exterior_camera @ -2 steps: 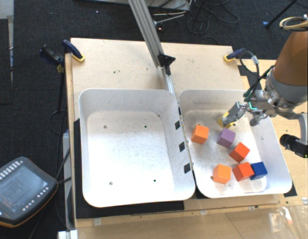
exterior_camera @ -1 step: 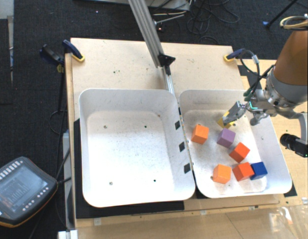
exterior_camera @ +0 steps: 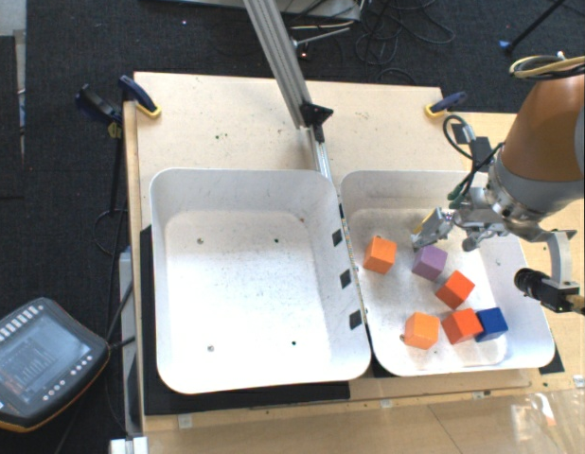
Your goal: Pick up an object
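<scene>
The right bin holds several small blocks. An orange block lies near its left wall, with a purple block to its right. A red-orange block sits below the purple one. Along the front lie another orange block, a red-orange block and a blue block. My gripper hangs over the bin just above and behind the purple block. Its fingers stand apart, open, with nothing between them.
The left bin sits beside the right one, the two meeting at a shared rim. A slanted metal pole runs down to the bins' far junction. A cable and black fitting hang at the right. A teach pendant lies off the bench at the lower left.
</scene>
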Controlling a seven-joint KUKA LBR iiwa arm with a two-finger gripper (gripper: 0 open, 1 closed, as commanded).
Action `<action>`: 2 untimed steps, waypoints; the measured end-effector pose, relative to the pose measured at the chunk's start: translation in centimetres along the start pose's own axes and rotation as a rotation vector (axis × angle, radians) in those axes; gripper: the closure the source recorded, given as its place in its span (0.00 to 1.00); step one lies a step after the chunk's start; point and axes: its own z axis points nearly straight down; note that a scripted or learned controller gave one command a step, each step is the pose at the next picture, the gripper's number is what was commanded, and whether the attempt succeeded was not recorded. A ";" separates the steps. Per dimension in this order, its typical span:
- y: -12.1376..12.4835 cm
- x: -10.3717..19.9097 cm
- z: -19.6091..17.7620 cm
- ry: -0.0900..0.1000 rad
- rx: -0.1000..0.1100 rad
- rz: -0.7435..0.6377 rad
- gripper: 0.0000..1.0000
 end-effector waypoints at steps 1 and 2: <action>0.6 0.0 6.2 0.000 0.001 0.000 0.00; 0.3 0.0 10.1 -0.010 -0.019 0.003 0.00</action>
